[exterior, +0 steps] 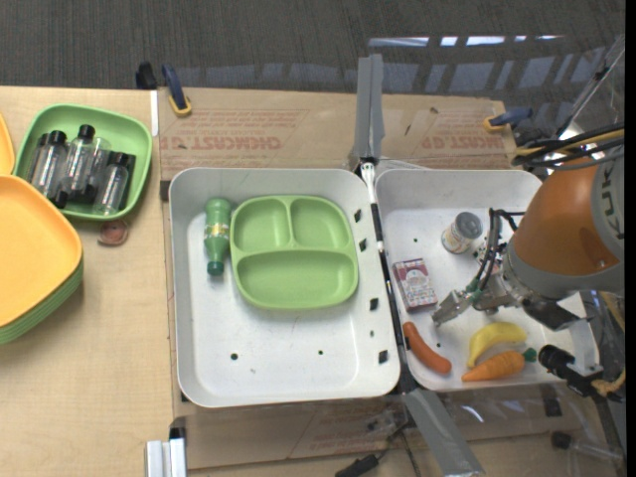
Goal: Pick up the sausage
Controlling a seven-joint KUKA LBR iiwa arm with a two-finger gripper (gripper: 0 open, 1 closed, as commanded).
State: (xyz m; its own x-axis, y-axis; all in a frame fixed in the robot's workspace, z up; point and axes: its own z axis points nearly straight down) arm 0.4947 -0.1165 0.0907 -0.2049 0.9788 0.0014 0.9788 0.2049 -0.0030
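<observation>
Right shallow white bin: reddish-orange sausage lies near the front-left corner, angled, close to the bin's left wall. Nothing is touching it.

Claw sits low in the same bin, just up and right of the sausage, apart from it. Metal fingers point left toward the bin floor; can't tell whether they're spread or pressed together, too small and blurred. Nothing visible between them. Grey arm with orange band comes in from the right and covers the right part of that bin.

Other items in the right bin:
- dark red small card box, just left of the claw, above the sausage
- yellow banana, right of the sausage
- orange carrot with green tip, just below the banana, near the front wall
- small round tin can, toward the back

Left shallow white bin: green three-compartment plastic plate in the back half, green plastic bottle lying just beside its left edge.

Bench, far left: green square tray holding dark-capped clear bottles, stack of orange plates in front of it.
</observation>
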